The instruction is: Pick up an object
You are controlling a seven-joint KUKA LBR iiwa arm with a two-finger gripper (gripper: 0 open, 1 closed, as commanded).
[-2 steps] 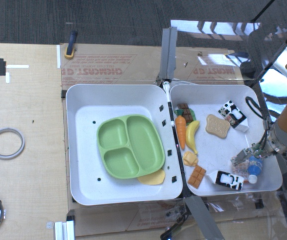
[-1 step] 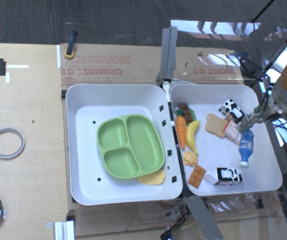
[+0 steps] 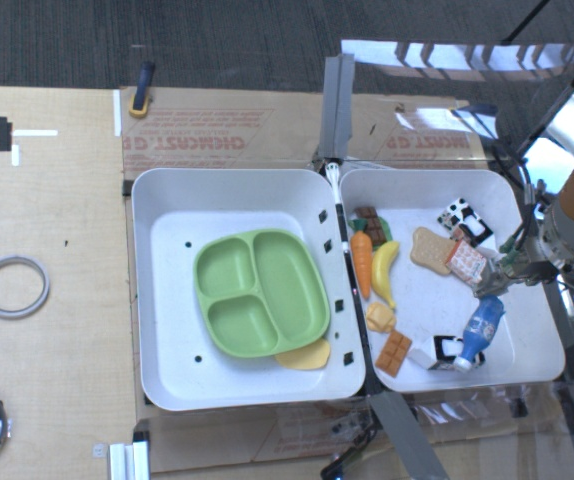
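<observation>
Nothing is lifted yet: the claw (image 3: 494, 284) hovers at 3 o'clock in the right bin (image 3: 527, 363), above the bottle (image 3: 477, 332); its grip cannot be told.

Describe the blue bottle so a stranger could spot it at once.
Look in the right-hand bin, toward its near right corner. The bottle lies tilted there, just below the robot's hand. It is the only blue, see-through item; its neighbours are a cracker, a banana and a carrot.
</observation>
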